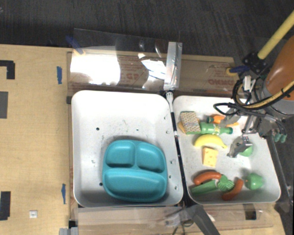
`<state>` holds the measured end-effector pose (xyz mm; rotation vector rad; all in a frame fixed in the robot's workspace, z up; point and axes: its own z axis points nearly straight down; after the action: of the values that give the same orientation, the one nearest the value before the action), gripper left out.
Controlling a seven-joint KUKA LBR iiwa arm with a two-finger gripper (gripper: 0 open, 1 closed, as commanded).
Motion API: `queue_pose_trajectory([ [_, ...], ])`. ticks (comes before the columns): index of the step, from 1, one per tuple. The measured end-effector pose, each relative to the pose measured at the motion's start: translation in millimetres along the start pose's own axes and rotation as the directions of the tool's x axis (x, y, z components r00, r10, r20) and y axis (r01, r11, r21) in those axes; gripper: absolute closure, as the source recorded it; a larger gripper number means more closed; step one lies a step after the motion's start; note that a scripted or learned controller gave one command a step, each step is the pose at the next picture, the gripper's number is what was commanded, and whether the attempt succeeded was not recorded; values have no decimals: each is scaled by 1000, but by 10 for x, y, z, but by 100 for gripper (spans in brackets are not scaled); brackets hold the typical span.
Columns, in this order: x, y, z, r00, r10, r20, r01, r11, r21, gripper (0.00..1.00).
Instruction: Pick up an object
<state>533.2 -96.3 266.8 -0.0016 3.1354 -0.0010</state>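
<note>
The right bin (pixel 274 189) holds several toy foods: a tan waffle block (pixel 188 122), a green bottle (pixel 211 128), a yellow banana (pixel 210 140), a cheese wedge (pixel 210 157), a red sausage (pixel 207 176), a green cucumber (pixel 203 188), an orange-red pepper (pixel 234 188) and a round green fruit (pixel 254 181). My gripper (pixel 237 147) hangs low over the right middle of this bin, just right of the banana. A small green piece (pixel 247 151) lies right against its tip, partly hidden by it.
A teal divided plate (pixel 134 171) lies in the left bin (pixel 84 112), toward the front. A ridge (pixel 175 139) separates the two bins. Cables and the arm's wrist (pixel 263 109) crowd the right bin's far right corner. A clear panel (pixel 120 65) stands behind the bins.
</note>
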Motion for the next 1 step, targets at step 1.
queue_pose_trajectory([
  [1,-282,-220,1157,1000,6,-9,-6,1000,-1,0],
])
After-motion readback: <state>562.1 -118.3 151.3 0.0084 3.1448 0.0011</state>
